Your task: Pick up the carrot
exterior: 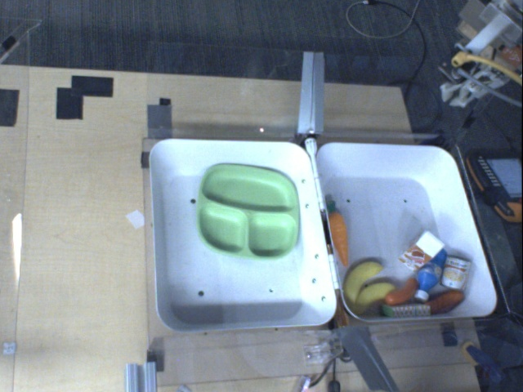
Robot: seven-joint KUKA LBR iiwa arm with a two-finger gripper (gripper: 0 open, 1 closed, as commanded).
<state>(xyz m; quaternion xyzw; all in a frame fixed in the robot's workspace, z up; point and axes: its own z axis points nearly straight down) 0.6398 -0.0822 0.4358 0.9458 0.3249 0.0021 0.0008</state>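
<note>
Carrot, orange and tapered (337, 235), lies lengthwise against the right white bin's (425, 160) left wall, green top pointing away from us, well down-left of the tool (464, 88), whose fingers we cannot read.

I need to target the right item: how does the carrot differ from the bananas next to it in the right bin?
The carrot is orange, thin and straight; the bananas are yellow-green, thicker and curved. The carrot lies lengthwise along the bin's left wall, green top pointing away from the camera; the bananas lie crosswise near the front corner. Both rest in the right bin, close together.
</note>
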